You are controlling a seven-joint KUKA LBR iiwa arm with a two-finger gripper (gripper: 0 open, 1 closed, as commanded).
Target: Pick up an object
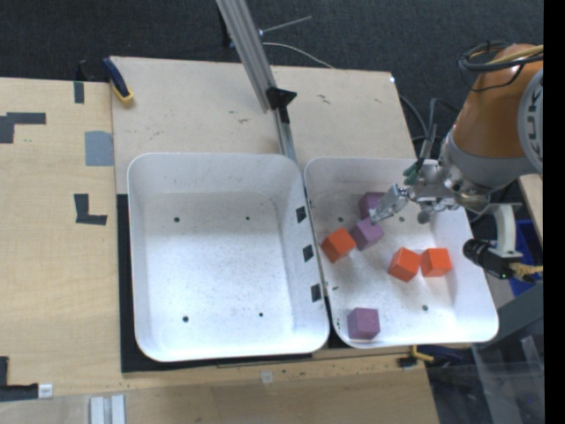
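My gripper point(395, 203) hangs at the right of the frame over the right-hand bin point(477, 325), its slim fingers reaching down and left toward the upper purple block point(372, 205). Whether they are spread or pressed together I cannot tell; they are too thin and blurred against the white, and I see nothing between them.

Just below that block lies a second purple block point(368, 233), touching or nearly touching an orange block point(337, 245) to its left. That crowding leaves little room to slip a finger in. Toward the right, two more orange blocks point(405, 264) sit side by side, the right one point(436, 261) near the bin's right wall. A lone purple block point(363, 322) rests near the bottom edge, well apart from the rest.

These look like small, stiff, light cubes with flat faces, probably easy to grip across two opposite sides if I line up squarely; a skewed approach would likely just push one away.

The lone bottom block offers the most open room. The left bin point(141, 263) gives free space beyond the shared wall, which I must clear.
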